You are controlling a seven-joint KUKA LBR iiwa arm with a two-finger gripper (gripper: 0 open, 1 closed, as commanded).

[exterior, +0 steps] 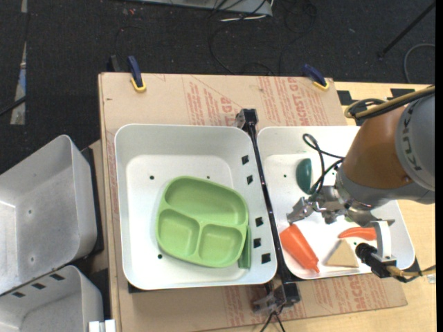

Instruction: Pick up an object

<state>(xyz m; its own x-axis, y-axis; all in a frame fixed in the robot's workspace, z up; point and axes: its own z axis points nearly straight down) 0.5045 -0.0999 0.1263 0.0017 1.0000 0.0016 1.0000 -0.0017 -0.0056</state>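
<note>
- Grey KUKA arm (pixel 394 154) with orange band is reaching in from the right, hanging over the right shallow white bin (pixel 277 138).
- Two-finger metal gripper (pixel 315 209) is sitting low inside the right bin, pointing left toward the divider between the bins.
- Whether the pincer is apart or together: cannot tell, the wrist and cabling are cluttering that spot.
- Nothing is visibly sitting in the pincer.
- Orange carrot-shaped plastic toy (pixel 299 246) is lying on the right bin floor, tilted, just below and left of the gripper, near but apparently not touching it.
- Tan wedge-shaped block (pixel 341 256) is lying near the bin's front edge, just right of the carrot toy.
- Small red-orange curved piece (pixel 358 233) is lying just above the tan wedge, partly tucked under the arm.
- Dark teal oval object (pixel 303 174) is lying in the upper part of the right bin, above the gripper, with a black cable looping past it.
- Left shallow white bin (pixel 131 144) is holding a light green plastic three-compartment tray (pixel 202 221), flat, toward the bin's front right.
- Both bins are resting side by side on a brown cardboard-covered bench (pixel 180 99), with yellow-tipped clamps (pixel 136 75) gripping the far edge.
- More white tubs (pixel 38 199) are standing off the bench at the left.
</note>
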